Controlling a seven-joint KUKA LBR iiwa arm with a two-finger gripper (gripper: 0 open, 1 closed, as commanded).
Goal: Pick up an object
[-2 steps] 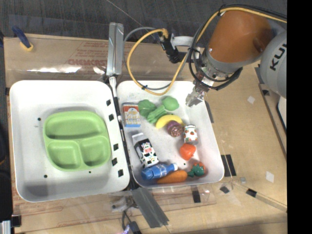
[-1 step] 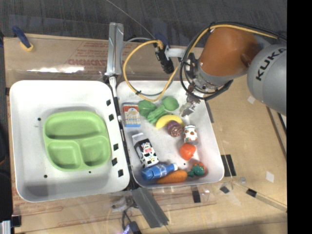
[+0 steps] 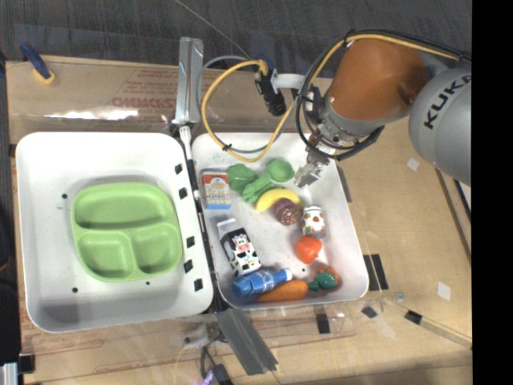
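Observation:
The right bin (image 3: 346,215) holds several toy foods: a green leafy vegetable (image 3: 250,181), a green round piece (image 3: 280,169), a yellow banana (image 3: 273,198), a dark red fruit (image 3: 287,211), a small printed can (image 3: 313,220), a red tomato (image 3: 309,249), a strawberry (image 3: 324,279), a carrot (image 3: 283,292), a blue bottle (image 3: 261,281), a cow-print carton (image 3: 240,249) and a small box (image 3: 215,189). My gripper (image 3: 309,173) hangs over the bin's upper right part, just right of the green round piece, with nothing seen between its fingers.
The left bin (image 3: 40,215) holds a green divided tray (image 3: 126,228). A yellow cable (image 3: 220,95) loops above the right bin's far edge. A metal bar (image 3: 187,83) stands between the bins at the back.

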